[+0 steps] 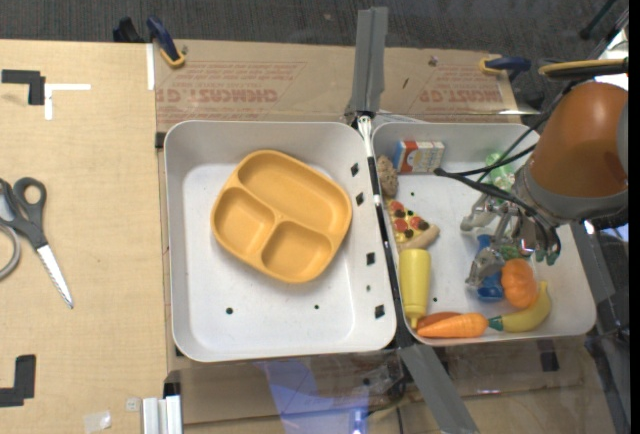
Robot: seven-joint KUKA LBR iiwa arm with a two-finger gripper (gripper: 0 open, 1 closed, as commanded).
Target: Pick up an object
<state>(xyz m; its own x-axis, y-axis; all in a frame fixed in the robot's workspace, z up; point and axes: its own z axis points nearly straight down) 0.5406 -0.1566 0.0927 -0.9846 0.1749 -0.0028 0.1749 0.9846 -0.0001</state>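
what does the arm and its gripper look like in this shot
The arm enters from the right as a rounded, glossy orange shell over a grey wrist section. Thin black cables loop out beside it. The gripper is bare silvery metal, built from slim linkages and narrow fingers, with no markings legible.

Tray (281, 215) in left bin (190, 252); carrot (452, 325), banana (528, 313) at right bin (455, 137) front.

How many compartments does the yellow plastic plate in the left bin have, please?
3. The yellow plastic divided plate has one large compartment along its upper side and two smaller ones along its lower side, one toward the left, one toward the right.
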